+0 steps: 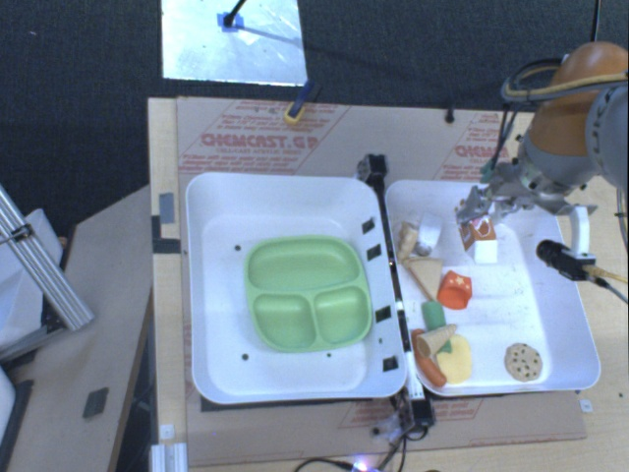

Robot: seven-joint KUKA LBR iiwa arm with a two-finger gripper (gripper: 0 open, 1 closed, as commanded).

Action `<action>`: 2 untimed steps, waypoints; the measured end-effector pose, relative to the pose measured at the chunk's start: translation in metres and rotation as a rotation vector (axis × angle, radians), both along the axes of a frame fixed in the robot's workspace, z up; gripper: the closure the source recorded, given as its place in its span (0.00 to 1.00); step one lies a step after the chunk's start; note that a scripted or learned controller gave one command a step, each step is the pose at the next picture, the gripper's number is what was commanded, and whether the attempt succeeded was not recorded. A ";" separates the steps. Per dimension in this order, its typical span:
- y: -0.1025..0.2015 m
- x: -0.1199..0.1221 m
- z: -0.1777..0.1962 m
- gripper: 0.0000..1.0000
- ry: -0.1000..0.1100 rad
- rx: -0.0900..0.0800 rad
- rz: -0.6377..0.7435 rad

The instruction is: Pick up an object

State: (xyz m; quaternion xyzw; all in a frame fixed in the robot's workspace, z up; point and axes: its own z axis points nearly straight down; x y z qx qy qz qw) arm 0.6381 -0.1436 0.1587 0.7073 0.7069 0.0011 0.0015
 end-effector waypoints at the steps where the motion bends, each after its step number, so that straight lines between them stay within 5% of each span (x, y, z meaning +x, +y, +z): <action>1: 0.004 0.008 0.047 1.00 -0.003 -0.001 0.006; 2: 0.004 0.009 0.067 1.00 0.000 0.000 0.006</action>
